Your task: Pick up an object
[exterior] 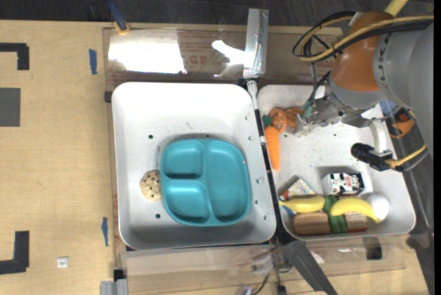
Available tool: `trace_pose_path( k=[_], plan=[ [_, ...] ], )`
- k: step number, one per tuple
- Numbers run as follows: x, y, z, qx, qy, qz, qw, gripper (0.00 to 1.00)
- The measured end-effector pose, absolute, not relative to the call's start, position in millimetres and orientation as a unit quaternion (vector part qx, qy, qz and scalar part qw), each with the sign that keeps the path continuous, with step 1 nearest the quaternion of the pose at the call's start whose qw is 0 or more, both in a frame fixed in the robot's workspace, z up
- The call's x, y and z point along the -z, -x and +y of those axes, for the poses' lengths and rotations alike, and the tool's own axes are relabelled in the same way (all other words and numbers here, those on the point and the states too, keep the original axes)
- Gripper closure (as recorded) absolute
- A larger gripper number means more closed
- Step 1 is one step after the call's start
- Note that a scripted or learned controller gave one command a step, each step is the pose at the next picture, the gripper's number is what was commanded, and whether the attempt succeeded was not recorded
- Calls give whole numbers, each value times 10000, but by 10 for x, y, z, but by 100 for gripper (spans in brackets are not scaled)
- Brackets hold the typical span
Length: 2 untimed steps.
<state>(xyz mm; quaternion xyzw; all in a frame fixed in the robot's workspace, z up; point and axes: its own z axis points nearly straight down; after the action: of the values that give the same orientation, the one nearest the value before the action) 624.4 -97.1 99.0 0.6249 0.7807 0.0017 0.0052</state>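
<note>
My gripper [308, 118] reaches down into the back left part of the right bin [393, 176], right beside an orange toy [282, 118] near the bin's back left corner. An orange carrot [273, 147] lies along that bin's left wall. At the front of the right bin lie two yellow bananas [306, 205] [358, 208], a brown hot dog bun [311, 223], a small black-and-white carton [343, 183], a small box [298, 188] and a white ball [377, 207]. In the left bin [138, 107] sits a teal divided plate [205, 180] with a cookie [151, 185] at its left.
The arm's grey body and orange band [355, 66] hang over the right bin's back right corner, with black cables looping around it. A clear plastic panel [179, 52] and a metal bracket [255, 42] stand behind the bins. Wooden bench lies to the left.
</note>
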Motion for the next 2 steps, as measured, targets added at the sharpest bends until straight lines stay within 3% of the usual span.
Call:
trace_pose_path(
  k=[1, 2],
  plan=[
    [-987, -6244, -969, -19, -6248, 7807, 51, 0],
    [-1101, -6259, -965, -32, -6244, 7811, 75, 100]
  ],
)
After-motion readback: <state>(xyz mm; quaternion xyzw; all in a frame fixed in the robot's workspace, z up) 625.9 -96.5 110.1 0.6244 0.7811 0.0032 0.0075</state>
